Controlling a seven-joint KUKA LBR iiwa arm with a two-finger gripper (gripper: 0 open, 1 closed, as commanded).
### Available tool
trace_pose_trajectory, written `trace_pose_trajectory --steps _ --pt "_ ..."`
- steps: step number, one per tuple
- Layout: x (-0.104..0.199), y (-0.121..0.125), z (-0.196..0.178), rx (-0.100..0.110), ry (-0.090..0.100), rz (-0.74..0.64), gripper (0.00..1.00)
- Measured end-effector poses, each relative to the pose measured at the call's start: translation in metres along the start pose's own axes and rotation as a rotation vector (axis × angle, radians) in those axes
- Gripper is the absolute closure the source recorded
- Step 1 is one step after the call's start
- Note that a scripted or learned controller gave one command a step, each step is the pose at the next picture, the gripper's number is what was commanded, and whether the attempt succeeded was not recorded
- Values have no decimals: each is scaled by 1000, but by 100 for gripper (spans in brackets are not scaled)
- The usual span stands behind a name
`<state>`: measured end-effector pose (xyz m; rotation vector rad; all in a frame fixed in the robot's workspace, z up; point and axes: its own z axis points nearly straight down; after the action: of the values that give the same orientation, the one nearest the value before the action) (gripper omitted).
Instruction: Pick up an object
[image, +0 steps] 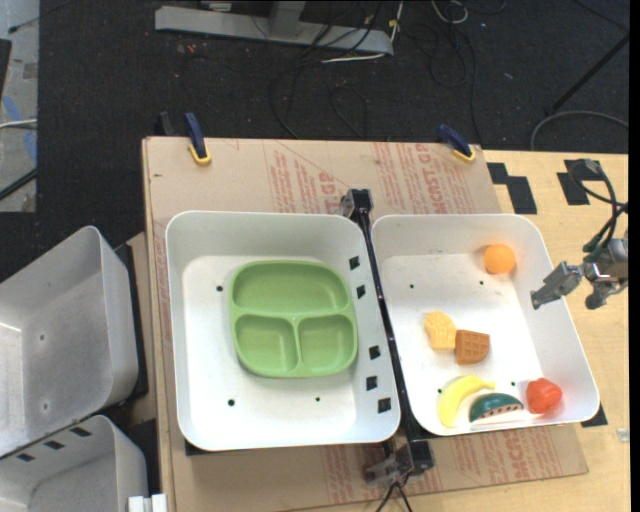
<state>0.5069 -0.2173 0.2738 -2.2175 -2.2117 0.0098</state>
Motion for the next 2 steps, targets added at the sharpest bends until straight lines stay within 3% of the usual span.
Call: trace_pose_trajectory --steps 1,2 --pt "1 2 -6 -11 -3 -4 0" --pt "4 3 58 -6 0 -1 0"
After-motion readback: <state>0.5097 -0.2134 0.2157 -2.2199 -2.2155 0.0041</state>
